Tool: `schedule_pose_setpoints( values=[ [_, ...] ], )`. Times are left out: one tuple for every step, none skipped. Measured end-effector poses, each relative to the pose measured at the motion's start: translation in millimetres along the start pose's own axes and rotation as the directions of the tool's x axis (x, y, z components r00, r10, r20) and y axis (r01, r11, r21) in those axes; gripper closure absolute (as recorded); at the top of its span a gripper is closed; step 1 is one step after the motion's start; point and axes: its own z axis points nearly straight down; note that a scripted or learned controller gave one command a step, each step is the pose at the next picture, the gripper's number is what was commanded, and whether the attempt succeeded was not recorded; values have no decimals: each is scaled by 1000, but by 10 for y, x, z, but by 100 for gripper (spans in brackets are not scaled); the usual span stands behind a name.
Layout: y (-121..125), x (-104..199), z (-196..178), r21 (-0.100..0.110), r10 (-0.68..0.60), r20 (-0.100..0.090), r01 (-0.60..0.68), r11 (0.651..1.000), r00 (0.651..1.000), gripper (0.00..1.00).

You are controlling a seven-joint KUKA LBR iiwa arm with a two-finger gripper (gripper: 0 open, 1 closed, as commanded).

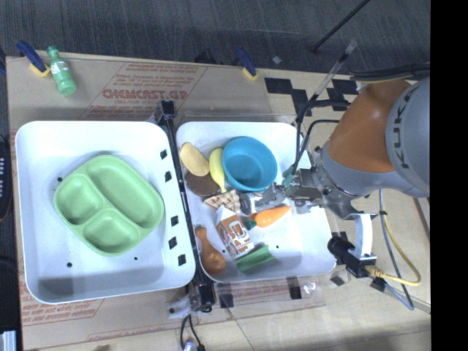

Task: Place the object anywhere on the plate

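A light green divided plate (110, 203) lies in the left white bin (44, 269). The right bin (311, 258) holds a heap of toy food. My gripper (257, 199) reaches in from the right and hovers low over that heap, just below a blue bowl (249, 164). An orange carrot (272, 215) lies right beside the gripper, at its lower right. A printed snack box (235, 237) sits just below the gripper. I cannot make out whether anything is in its grasp.
A yellow banana (216, 168), a tan potato-like piece (194, 159) and a brown piece (202, 184) lie left of the bowl. A green block (254, 258) and a brown sausage (209, 252) sit near the bin's front. A green bottle (62, 74) stands at the bench's back left.
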Motion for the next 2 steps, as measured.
schedule_pose_setpoints(
  values=[
    [1, 238, 1198, -4, 435, -7, -435, 900, 900, 0],
    [1283, 459, 1295, -18, 616, -15, -617, 787, 787, 0]
  ],
)
